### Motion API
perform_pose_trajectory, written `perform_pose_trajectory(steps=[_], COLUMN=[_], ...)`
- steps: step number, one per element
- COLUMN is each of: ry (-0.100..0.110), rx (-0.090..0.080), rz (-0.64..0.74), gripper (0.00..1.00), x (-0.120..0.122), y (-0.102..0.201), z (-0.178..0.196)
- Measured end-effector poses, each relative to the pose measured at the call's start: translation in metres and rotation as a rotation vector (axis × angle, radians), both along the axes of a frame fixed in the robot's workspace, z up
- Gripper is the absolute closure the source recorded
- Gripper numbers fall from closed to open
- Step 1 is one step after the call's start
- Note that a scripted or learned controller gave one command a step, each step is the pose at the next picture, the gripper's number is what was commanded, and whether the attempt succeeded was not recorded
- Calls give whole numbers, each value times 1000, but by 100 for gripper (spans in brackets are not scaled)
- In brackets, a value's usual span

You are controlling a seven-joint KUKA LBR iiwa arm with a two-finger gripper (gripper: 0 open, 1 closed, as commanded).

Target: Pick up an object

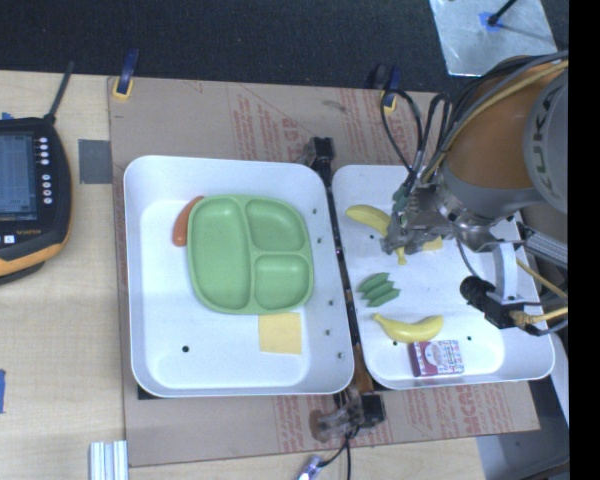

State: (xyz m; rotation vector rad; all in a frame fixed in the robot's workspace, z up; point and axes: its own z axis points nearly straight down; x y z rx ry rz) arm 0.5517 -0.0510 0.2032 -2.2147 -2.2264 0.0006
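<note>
Two white bins sit side by side. From three o'clock the arm reaches over the right bin, its gripper low beside a yellow banana at the bin's ten o'clock, probably lined up for a grasp (whether it grips anything, I cannot tell). Green pods, another banana and a small packet lie toward six o'clock.

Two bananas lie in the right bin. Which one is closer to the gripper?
The upper banana, at the bin's far left corner, lies right beside the gripper. The other banana lies lower down, past the green pods, above the small packet.
</note>
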Motion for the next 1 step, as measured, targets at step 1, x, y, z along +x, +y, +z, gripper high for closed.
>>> perform_pose_trajectory(steps=[1], ry=[2], rx=[0], rz=[-1], gripper=[100], x=[10], y=[50], z=[18])
